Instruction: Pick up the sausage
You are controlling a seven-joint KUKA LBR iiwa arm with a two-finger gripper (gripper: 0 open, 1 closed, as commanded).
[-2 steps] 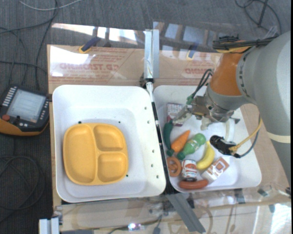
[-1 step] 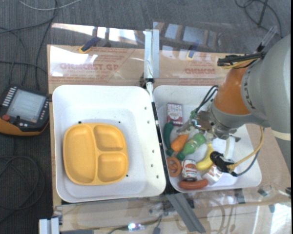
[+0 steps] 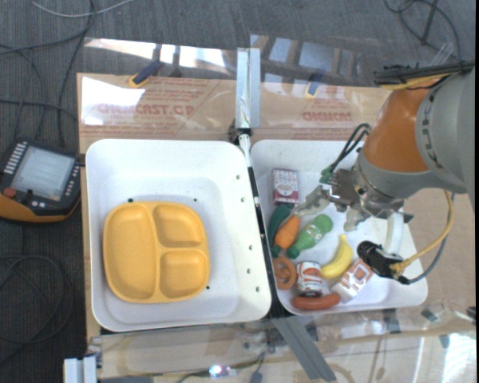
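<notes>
Hovering hand (image 3: pixel 345 206) above right bin (image 3: pixel 415 290)

Both white bins (image 3: pixel 223 158) are looking like smooth, faintly glossy plastic. The yellow divided tray (image 3: pixel 156 250) is showing a matt plastic finish. The sausage (image 3: pixel 315 301) is gleaming like shiny plastic, as is the banana (image 3: pixel 338 259). The arm's orange band (image 3: pixel 399 134) is looking smooth and satiny.

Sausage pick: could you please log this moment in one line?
gripper over right bin | sausage at front wall, ungrasped | fingers unclear
</notes>
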